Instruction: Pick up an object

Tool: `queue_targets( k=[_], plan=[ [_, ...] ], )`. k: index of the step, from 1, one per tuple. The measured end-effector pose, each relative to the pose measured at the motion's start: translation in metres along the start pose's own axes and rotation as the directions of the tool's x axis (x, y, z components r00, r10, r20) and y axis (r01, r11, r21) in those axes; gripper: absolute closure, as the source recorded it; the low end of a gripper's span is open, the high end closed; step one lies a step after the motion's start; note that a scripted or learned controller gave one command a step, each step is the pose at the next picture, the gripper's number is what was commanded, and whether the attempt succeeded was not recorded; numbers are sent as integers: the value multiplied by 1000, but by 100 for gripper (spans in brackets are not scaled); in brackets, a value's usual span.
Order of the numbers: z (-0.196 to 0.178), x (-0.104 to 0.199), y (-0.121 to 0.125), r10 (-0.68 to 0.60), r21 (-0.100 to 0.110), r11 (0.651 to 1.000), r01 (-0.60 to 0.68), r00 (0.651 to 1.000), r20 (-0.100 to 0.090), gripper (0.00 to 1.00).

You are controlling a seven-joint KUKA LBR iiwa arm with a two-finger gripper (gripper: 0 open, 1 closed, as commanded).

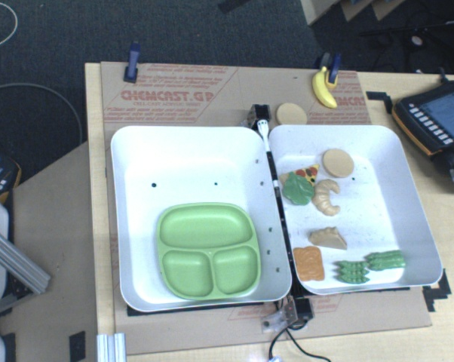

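The right bin [408, 202] holds several toy foods: a round tan cookie [337, 162], a green leafy piece [298, 188] with a small red and yellow bit [311, 174] beside it, a pale croissant [329, 196], a tan wedge [329, 237], an orange cracker [308, 262] and two green vegetable pieces [352, 271] [385, 260] near the front wall. In the left bin [136, 164] lies a green three-compartment plate [208, 249].
A yellow banana [324, 90] and a tan disc [291, 114] lie on the cardboard board behind the bins. Blue clamps [132, 63] hold the board's back edge. A black and orange handheld unit [435, 119] sits at the right.
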State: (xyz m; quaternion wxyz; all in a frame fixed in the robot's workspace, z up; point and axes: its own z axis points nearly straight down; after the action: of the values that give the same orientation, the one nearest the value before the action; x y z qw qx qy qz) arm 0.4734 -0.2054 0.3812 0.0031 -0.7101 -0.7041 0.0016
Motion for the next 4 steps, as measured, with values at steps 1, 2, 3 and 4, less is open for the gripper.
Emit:
queue_targets(
  k=[1, 2, 3, 4],
  plan=[
    [115, 112, 22, -19, 4, 1000, 19, 1000, -4, 100],
    [101, 166, 5, -14, -3, 1000, 14, 1000, -1, 100],
    [203, 162, 16, -7, 5, 1000, 7, 1000, 1, 100],
    [106, 271, 13, -22, -17, 1000, 22, 1000, -3, 100]
  ],
)
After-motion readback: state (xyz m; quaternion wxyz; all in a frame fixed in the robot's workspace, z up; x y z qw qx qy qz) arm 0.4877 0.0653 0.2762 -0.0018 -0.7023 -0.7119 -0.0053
